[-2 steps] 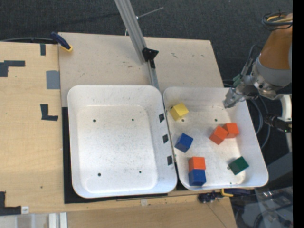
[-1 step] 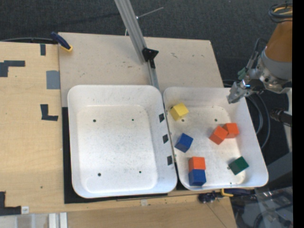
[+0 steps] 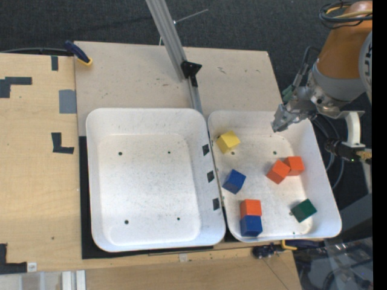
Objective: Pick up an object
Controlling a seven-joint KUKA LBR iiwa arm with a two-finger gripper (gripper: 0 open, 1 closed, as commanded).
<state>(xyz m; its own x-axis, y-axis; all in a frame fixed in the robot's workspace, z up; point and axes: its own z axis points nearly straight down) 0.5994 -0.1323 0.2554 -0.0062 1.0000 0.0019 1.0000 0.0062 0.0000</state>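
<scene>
I see the claw [image 3: 283,124] at the upper right of the right bin [image 3: 323,180], just inside its far rim, with the orange-banded arm [image 3: 341,47] reaching in from the right. I cannot tell the claw's state: its tip reads as one dark mass against the white floor. Nothing is visible in its grip.

All candidate objects lie in the right bin, and all lie toward the near side of the claw. The closest are the two orange cubes [image 3: 284,169], which touch each other and sit almost directly below the claw in the view, slightly to the right. The yellow cube [image 3: 228,141] lies to the claw's left, at a similar depth, and stands free of its neighbours. The blue cube [image 3: 234,180] lies further toward the near rim and left. An orange-and-blue pair [image 3: 250,217] sits at the near rim, and a green cube [image 3: 303,210] at the near right corner.

I judge the orange pair the shortest travel, but their contact complicates finger placement. The yellow cube offers clearance on all sides. The left bin [image 3: 145,180] holds no object.
</scene>
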